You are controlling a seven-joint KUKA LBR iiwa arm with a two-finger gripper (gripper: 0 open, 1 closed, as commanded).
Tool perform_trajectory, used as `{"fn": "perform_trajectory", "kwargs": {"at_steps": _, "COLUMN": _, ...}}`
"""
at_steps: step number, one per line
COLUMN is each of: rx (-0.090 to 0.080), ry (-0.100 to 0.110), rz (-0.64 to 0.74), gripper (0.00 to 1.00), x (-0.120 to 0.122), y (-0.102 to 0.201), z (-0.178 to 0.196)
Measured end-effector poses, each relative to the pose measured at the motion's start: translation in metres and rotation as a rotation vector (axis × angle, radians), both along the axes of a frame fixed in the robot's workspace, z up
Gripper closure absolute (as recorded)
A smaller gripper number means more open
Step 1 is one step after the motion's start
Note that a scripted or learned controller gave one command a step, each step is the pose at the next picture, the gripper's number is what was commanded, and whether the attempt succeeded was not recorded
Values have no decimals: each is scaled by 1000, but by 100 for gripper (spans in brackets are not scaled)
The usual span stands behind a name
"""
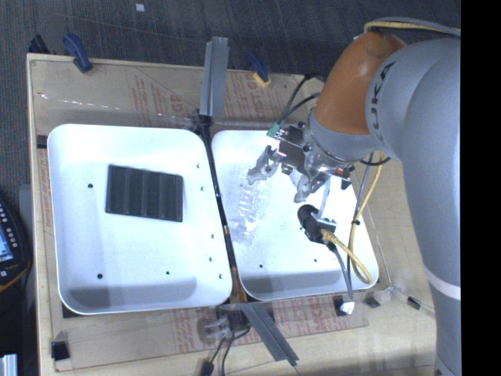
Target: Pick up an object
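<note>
Wood bench point(117, 84) w/ 2 white bins: left bin point(70, 272), right bin point(313, 284), side by side.

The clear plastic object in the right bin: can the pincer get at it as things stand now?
Probably yes. The pincer hangs over the right bin, beside the clear plastic object, and nothing lies between them. Its transparent surface may make a firm grasp difficult.
</note>
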State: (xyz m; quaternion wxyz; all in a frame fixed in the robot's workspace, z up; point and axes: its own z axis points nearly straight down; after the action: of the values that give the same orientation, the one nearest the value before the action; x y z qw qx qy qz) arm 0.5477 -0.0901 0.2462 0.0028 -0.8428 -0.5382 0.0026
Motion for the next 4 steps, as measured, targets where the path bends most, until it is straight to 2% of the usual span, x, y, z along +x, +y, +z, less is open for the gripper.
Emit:
{"fn": "perform_trajectory", "kwargs": {"at_steps": 1, "rx": 2, "ry": -1, "rz": 222, "gripper": 0, "x": 0, "y": -54, "z": -10}}
{"fn": "perform_trajectory", "kwargs": {"at_steps": 2, "rx": -2, "ry": -8, "rz": -3, "gripper": 0, "x": -24, "y": -43, "z": 74}}
{"fn": "perform_trajectory", "kwargs": {"at_steps": 3, "rx": -1, "ry": -5, "rz": 64, "gripper": 0, "x": -37, "y": -29, "z": 45}}
{"fn": "perform_trajectory", "kwargs": {"at_steps": 4, "rx": -2, "ry": 0, "rz": -119, "gripper": 0, "x": -30, "y": 6, "z": -56}}
